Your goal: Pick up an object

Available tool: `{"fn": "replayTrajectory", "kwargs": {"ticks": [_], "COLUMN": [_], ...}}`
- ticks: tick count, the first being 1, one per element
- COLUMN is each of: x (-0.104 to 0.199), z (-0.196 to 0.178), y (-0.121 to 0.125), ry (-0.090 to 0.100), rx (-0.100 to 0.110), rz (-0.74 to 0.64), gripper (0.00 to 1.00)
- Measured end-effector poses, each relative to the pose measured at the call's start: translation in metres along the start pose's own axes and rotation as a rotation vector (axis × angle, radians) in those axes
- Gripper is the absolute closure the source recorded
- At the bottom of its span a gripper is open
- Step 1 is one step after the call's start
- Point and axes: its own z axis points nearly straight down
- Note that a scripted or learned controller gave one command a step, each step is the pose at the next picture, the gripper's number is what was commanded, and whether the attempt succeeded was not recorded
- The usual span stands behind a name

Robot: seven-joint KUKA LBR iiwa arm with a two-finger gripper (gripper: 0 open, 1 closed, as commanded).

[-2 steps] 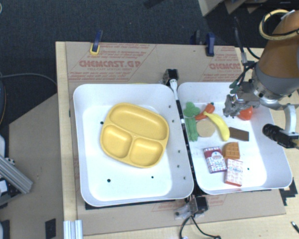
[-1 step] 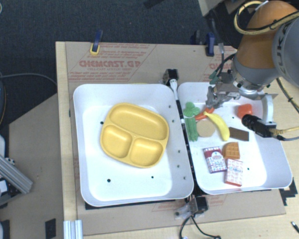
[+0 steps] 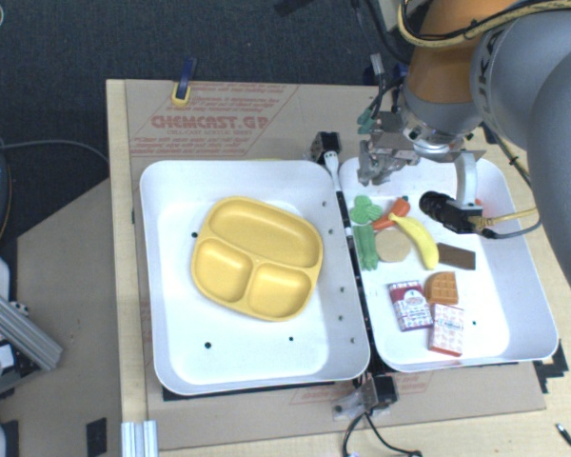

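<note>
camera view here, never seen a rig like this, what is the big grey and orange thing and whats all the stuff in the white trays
This is one picture from a fixed camera above a bench, looking down at a slant. The grey machine with the orange band is a robot arm reaching in from the right. Its hand hangs over the far end of the right bin, close to the wall between the bins, and I see nothing held in it. The left bin holds a yellow divided plate. The right bin holds toy food and small packs: a green vegetable, a carrot, a banana, a round cookie, a brown bar, a waffle, a red box and a red-and-white packet. The arm's job is to pick one up.
</note>
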Motion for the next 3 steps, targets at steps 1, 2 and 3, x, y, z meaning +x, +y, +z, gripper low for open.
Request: {"fn": "replayTrajectory", "kwargs": {"ticks": [1,2,3], "x": [0.035,0.025,0.019], "z": [-0.011,-0.022,-0.007], "y": [0.018,0.017,0.005], "ry": [0.0,-0.002,-0.002], "rx": [0.0,0.0,0.008], "rz": [0.002,0.007,0.007], "gripper": [1.0,1.0,1.0]}}
